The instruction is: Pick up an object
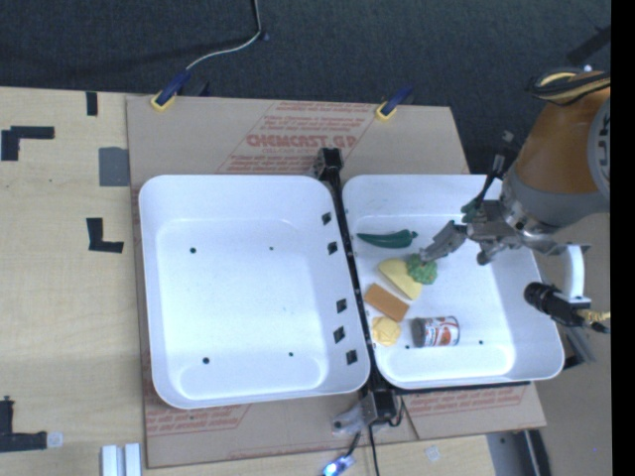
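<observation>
The gripper [435, 251] hung low over the right bin [496, 365], its dark metal fingers slanting down and left from the grey wrist, and its tip met a small, knobbly green piece [425, 272] shaped like a broccoli floret. Whether the fingers were parted or closed on that piece could not be told; the tip merged with the green lump. Above the wrist, the arm [561, 162] showed its smooth, rounded orange band, and it entered from the right.

The green piece sat touching the upper right edge of a pale yellow wedge [399, 278], smooth and matte like a slice of toy cheese. Just above them lay a dark green pepper [387, 237], long, glossy and slightly curved. Below the wedge rested a flat orange-brown block [387, 302], rectangular and tilted, and beneath that a small lumpy yellow piece [385, 331]. Beside it a little can [435, 332] lay on its side, with a red and white label and dark ends.

All of these clustered in the left half of the right bin, a shallow white plastic tray with rounded corners. The left bin [159, 296] matched it in shape. Both stood on a brown cardboard sheet [288, 142] printed with red lettering.
</observation>
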{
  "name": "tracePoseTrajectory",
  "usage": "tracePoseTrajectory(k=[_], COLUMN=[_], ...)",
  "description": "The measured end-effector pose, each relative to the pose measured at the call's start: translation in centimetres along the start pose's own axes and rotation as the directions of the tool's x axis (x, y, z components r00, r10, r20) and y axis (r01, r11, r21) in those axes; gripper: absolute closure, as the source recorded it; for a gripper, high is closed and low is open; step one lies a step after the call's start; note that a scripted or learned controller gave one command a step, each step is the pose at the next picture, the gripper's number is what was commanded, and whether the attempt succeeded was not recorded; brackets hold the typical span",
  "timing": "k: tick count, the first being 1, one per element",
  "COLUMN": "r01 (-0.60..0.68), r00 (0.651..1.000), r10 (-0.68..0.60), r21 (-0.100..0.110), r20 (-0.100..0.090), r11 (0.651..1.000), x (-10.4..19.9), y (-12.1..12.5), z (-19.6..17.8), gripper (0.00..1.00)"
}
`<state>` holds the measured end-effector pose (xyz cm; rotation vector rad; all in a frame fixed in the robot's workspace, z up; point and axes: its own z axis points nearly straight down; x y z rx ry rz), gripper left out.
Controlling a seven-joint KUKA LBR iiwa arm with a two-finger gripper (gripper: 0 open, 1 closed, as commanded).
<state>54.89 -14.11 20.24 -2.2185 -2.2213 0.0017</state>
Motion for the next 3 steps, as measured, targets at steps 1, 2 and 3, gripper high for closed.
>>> tracePoseTrajectory(k=[1,2,3], r01=[0.002,0.0,0.01], r00=[1.0,1.0,1.0], r10=[-0.002,0.0,-0.011], r21=[0.0,-0.003,-0.014], r20=[0.002,0.002,-0.001], r11=[1.0,1.0,1.0], x=[2.5,2.3,11.0], y=[2.0,2.1,8.6], z=[12.4,10.7,1.1], gripper=[0.0,1.0,1.0])
